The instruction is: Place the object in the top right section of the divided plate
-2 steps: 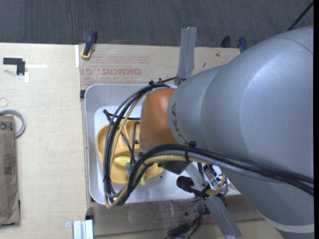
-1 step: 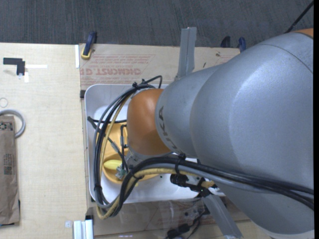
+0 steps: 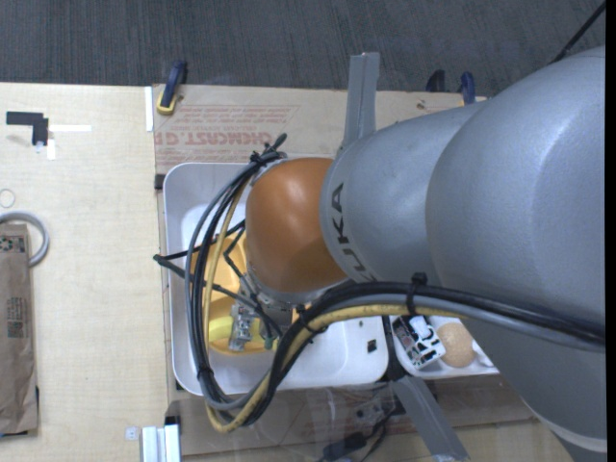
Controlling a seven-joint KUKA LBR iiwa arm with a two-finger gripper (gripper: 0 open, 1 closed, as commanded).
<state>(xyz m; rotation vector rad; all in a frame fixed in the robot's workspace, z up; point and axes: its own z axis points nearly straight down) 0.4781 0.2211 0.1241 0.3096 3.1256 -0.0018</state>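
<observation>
The grey arm with its orange band (image 3: 289, 224) reaches in from the right and covers most of both bins. Below the band, the wrist and gripper (image 3: 248, 325) point down into the left white bin (image 3: 181, 258). A yellow object (image 3: 223, 331) lies in that bin right beside the gripper, partly hidden by cables; whether they touch cannot be made out. A white plate-like surface (image 3: 346, 354) shows under the arm near the front. A tan rounded object (image 3: 458, 346) lies to its right, next to a black-and-white item (image 3: 416, 341).
Black and yellow cables (image 3: 207, 287) loop from the wrist over the left bin. A brown paper bag (image 3: 17, 325) lies at the far left of the bench. A cardboard sheet (image 3: 231, 128) sits behind the bins, with blue clamps (image 3: 173, 83) at its edge.
</observation>
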